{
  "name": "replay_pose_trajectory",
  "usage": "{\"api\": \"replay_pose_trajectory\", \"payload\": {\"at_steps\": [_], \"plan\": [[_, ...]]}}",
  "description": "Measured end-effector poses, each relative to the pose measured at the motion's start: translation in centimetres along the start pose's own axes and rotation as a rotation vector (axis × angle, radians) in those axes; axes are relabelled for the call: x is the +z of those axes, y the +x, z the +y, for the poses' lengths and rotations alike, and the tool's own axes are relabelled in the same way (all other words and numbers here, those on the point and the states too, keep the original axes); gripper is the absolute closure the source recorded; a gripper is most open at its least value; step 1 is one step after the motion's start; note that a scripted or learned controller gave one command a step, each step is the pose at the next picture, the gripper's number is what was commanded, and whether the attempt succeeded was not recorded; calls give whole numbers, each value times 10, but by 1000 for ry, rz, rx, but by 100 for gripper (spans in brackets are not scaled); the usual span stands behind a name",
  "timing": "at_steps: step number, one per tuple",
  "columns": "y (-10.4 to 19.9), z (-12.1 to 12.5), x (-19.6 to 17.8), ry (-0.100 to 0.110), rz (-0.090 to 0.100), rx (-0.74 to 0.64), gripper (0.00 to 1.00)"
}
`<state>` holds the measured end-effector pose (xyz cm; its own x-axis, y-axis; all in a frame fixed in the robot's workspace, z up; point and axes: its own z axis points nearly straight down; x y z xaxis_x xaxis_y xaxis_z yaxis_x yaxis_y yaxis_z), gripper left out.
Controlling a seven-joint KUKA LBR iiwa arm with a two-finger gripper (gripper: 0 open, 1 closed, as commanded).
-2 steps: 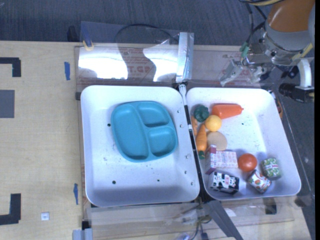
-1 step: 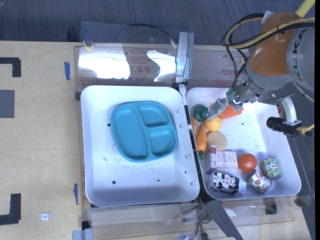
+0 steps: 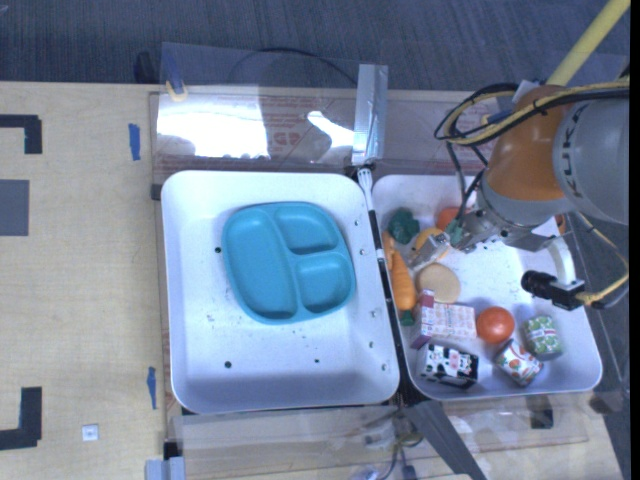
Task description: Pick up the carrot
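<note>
The two-finger gripper (image 3: 462,234) sits low over the upper left part of the right shallow white bin (image 3: 570,363), its tip among the small items there; the view is too blurred at that spot to tell its state. Behind it the grey arm with its orange band (image 3: 528,163) reaches in from the right, bent steeply downward so the wrist points toward the bin floor, with yellow and black cables (image 3: 480,108) looped over its top. Just beside the gripper tip lie a small orange round piece (image 3: 447,217), a dark green leafy toy vegetable (image 3: 403,225) and a yellowish piece (image 3: 430,243). The long orange carrot (image 3: 401,280) lies lengthwise along the left wall of the right bin, below and to the left of the gripper, apart from it. Next to the carrot rests a tan round biscuit-like disc (image 3: 439,283), and below that a pink and white printed packet (image 3: 447,320), a black and white carton (image 3: 447,364), a red tomato-like ball (image 3: 495,323), a green patterned round item (image 3: 541,334) and a red and white small cup (image 3: 519,365). The left white bin (image 3: 195,358) holds a blue divided plastic plate (image 3: 288,260).
</note>
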<state>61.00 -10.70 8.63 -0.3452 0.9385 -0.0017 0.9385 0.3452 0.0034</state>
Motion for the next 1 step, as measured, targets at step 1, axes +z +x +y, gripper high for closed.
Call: {"api": "replay_pose_trajectory", "payload": {"at_steps": [1], "plan": [[-1,1,-10,-4,-1,3,100]]}}
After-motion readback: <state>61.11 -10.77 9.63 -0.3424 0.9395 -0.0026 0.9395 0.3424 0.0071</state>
